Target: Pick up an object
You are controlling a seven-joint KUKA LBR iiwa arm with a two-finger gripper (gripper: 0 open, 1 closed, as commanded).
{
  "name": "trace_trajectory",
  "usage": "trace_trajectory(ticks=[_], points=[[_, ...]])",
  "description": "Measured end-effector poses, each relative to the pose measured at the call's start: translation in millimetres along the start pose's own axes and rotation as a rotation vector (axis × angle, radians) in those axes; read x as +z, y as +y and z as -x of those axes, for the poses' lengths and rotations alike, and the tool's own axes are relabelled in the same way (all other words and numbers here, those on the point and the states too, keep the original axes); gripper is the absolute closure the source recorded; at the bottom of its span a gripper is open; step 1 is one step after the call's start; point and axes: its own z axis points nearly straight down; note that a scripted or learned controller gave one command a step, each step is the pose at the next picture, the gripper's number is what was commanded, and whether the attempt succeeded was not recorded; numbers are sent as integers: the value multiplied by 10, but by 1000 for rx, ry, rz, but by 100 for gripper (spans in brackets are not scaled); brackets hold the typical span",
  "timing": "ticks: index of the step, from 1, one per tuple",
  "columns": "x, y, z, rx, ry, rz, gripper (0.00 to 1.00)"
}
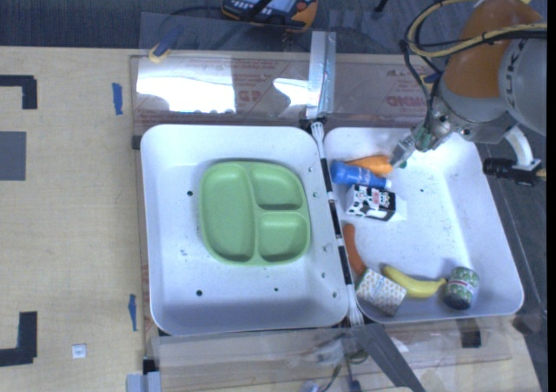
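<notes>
Fingertips on the gripper (405, 154) are too small and blurry, can't tell if they're apart. Orange thing (372, 163) sits half-hidden just beside them, behind a blue bottle (358, 176). Arm (486, 69) slants in from upper right.

Arm (512, 77) cut off (right edge); hand (405, 156) blurred.

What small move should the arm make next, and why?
Probably lower the gripper a little onto the orange carrot. It hangs at the carrot's right end, above the blue bottle, in the right bin, and nothing shows between its fingers yet.
</notes>
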Motion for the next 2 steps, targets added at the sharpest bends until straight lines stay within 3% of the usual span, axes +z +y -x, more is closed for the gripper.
trace_trajectory(ticks=[1, 2], points=[[2, -1, -2, 0, 0, 0, 0], [393, 63, -217, 36, 9, -21, 0]])
